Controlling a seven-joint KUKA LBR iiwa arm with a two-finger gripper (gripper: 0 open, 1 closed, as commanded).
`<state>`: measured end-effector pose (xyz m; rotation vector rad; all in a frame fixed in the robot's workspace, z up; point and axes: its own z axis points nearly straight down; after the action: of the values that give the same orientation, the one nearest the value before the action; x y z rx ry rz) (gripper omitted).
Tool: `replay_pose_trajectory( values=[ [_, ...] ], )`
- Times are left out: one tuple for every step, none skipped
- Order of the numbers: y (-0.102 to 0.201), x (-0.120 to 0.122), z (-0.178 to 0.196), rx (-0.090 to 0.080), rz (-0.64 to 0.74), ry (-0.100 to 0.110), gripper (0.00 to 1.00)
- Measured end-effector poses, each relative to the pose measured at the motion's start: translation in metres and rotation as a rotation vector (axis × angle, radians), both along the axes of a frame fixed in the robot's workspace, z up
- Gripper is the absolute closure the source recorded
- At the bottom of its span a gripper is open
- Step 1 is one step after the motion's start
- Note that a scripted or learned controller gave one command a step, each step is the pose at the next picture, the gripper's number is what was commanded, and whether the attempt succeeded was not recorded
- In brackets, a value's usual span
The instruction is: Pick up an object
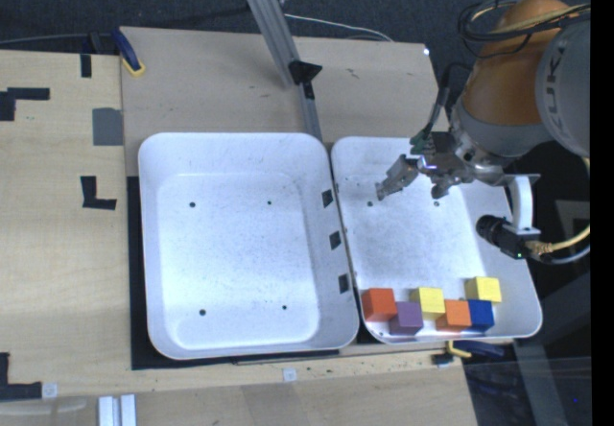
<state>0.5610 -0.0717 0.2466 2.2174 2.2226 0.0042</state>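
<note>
Several small blocks lie along the near edge of the right bin [403, 242]: an orange block [380, 303], a purple block [410, 317], a yellow block [431, 300], a second orange block [458, 313], a blue block [481, 316] and another yellow block [486, 289]. My gripper [417, 186] hangs over the far part of the right bin, well back from the blocks. It is open, its two fingers spread apart with nothing between them.
The left bin [235, 242] lies beside the right one, their rims meeting near the middle. A slanted metal pole [269, 11] comes down from the top to the bins' far junction. A black cable connector [499, 234] sticks out over the right bin's right rim.
</note>
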Motion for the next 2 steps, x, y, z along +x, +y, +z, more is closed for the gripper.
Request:
replay_pose_trajectory(
  values=[
    [-0.001,0.000,-0.004,0.000,-0.001,0.005,0.00],
    [0.012,0.098,-0.058,-0.002,0.002,0.004,0.00]
  ],
)
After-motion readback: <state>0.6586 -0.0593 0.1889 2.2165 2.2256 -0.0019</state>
